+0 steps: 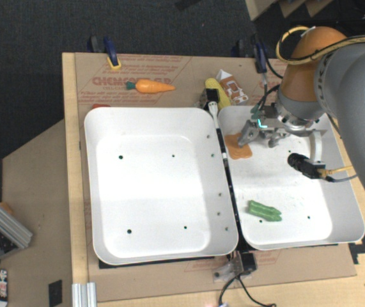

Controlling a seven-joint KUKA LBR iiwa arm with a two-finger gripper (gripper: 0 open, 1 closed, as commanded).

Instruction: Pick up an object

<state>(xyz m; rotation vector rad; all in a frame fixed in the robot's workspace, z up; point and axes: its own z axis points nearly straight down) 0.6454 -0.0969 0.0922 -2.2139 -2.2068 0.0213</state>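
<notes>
A brown board surface (80, 171) is lying over dark carpet, carrying two shallow white bins side by side. Far to the left of the hand, the left bin (99, 190) is showing a bare white floor with four small dark dots. Behind that bin, up and to the left of the hand, a toy carrot (151, 87) is resting on the surface, and nearer the hand a yellow piece (217, 89) and a small brown packet (234, 91) are sitting by the bins' shared back corner. The hand (263, 126) is hanging over the back left part of the right bin (345, 226), and I cannot tell how it is set. Just to its left and slightly toward the camera, an orange flat piece (238, 147) is lying against the bin's left wall. Well in front of the hand, a knobbly green pod (263, 211) is lying flat near the bin's front, with open white floor all around it.
</notes>
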